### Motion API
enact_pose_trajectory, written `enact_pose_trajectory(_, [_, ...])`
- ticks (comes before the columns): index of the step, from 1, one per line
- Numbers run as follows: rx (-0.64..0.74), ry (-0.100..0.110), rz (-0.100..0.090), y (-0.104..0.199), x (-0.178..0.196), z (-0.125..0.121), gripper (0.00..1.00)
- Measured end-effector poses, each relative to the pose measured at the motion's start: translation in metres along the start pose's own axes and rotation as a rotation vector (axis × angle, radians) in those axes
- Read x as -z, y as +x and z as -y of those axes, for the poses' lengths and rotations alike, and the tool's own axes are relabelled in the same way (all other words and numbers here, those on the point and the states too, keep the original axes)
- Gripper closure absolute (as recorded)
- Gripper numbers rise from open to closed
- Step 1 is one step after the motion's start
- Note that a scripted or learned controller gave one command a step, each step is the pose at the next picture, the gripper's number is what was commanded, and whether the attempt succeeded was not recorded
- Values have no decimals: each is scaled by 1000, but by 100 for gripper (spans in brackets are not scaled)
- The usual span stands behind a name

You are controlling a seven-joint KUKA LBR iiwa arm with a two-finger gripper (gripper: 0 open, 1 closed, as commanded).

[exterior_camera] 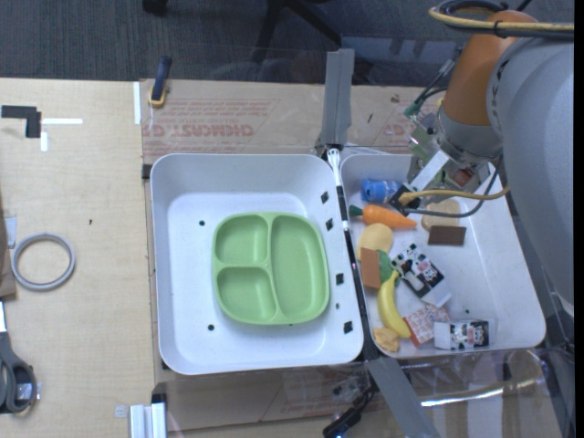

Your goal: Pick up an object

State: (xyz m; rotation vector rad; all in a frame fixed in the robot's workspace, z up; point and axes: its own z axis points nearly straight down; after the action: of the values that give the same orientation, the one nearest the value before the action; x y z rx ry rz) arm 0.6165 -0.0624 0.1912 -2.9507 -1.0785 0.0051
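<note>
The right bin (511, 272) holds several small things: a blue toy (375, 191), an orange carrot (389, 215), a yellow fruit (375, 237), a beige bread piece (444, 208), a brown block (446, 235), a banana (390, 305), a black-and-white patterned piece (419, 271), a red-and-white packet (422, 323) and a black-and-white box (463, 334). My gripper (436, 179) hangs over the far end of this bin, just above the bread piece and right of the blue toy. Nothing shows between its fingers.
The left bin (173, 245) holds a green divided plate (272, 267). A grey tape roll (41, 261) and scissors (14, 386) lie on the wooden bench at the left. The grey arm (538, 108) covers the right bin's far right corner.
</note>
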Motion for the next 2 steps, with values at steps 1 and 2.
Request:
enact_pose_trajectory(1, [0, 0, 0, 0, 0, 0, 0])
enact_pose_trajectory(2, [-187, 1, 1, 27, 0, -17, 0])
